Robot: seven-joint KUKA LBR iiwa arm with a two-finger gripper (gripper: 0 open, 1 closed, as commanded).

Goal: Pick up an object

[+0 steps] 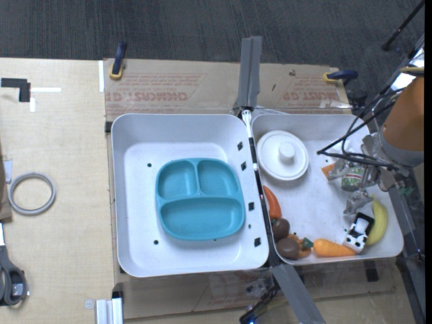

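Note:
My gripper (358, 196) hangs over the right part of the right bin (307, 211), below the grey wrist and orange band. A green and white item (351, 178) with an orange piece (329, 171) beside it sits right at the gripper's upper side; whether it is gripped is unclear. Just below lie a yellow banana (380, 223) and a black and white toy (358, 232). A carrot (332, 248) rests along the bin's front wall. Brown round items (283, 238) and a red piece (271, 201) lie by the left wall. A white round lid (283, 154) sits at the back.
The left bin (131, 201) holds a blue divided plate (200, 198). Black cables cross above the right bin's back right corner. A grey tape ring (30, 193) and scissors (11, 283) lie on the bench at the far left.

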